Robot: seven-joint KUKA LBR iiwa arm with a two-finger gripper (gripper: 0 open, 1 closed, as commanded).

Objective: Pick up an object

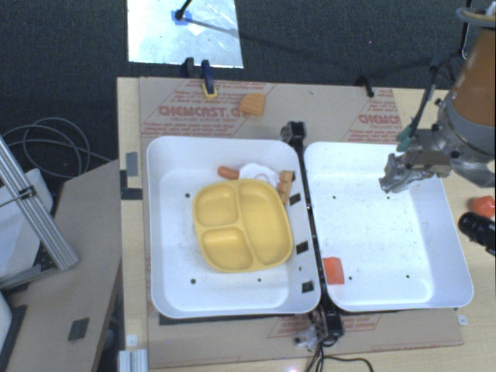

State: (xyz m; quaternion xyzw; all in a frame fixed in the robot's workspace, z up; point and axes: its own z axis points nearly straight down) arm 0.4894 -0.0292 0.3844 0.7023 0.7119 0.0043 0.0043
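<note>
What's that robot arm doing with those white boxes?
The robot arm's gripper hangs over the right bin, holding nothing. It is meant to pick something up. An orange block sits in that bin's near-left corner. The left bin holds a yellow divided plate and some small bits behind it.

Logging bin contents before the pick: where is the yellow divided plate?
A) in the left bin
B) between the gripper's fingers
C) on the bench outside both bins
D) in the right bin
A: the yellow divided plate lies flat inside the left bin, while the gripper hangs over the right bin.
</note>
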